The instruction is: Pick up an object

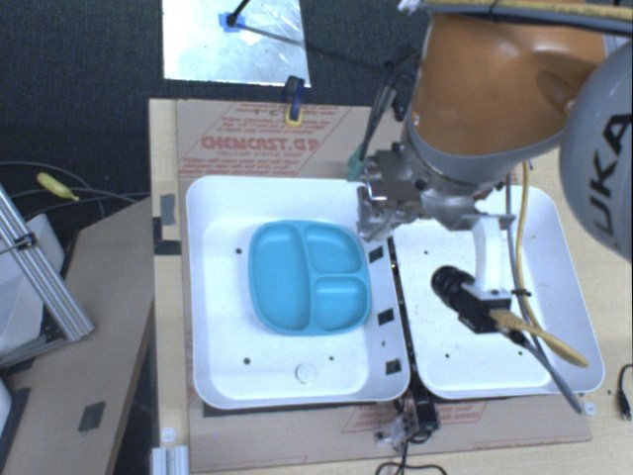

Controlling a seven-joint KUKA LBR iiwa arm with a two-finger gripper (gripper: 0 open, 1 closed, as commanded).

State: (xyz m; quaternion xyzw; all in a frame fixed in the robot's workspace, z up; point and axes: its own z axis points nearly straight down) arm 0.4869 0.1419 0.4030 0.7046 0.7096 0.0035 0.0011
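The end effector (pixel 377 212), its grip I cannot tell, hangs beside the blue plate (pixel 307 277): approach stage, I'd judge, needing descent onto its rim.

Red print "CHEMCAST GP" on flat brown paper-faced sheet (pixel 259 139); finer print beneath illegible. Black letters "UKA" on grey robot arm casing (pixel 605 171).

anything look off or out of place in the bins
Nothing much stands out. The blue divided plate lies flat and whole in the left bin, turned slightly askew to its walls. The gripper is above the plate's far right corner, near the seam between the bins.
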